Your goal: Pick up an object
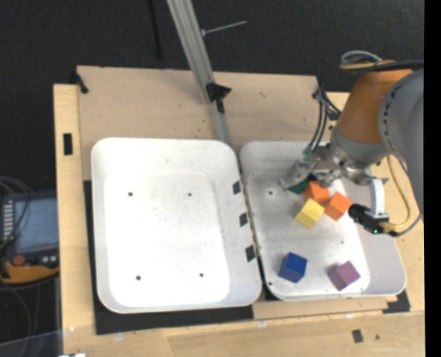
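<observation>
My hand (314,178) low in right bin (274,162), grip state unclear. Orange cubes (329,199), yellow cube (309,213) crowd beside; blue cube (293,267), purple cube (344,274) nearer front.

A single fixed camera sits high above the surface (168,99) and looks down at a slant, far enough back to take in both white bins at once. The left bin (168,222) fills the middle of the frame, and the right bin (376,274) lies toward the right side. The arm (369,110) enters from the right edge. Dark floor and a cabled control pad (27,236) show at the left margin.
</observation>
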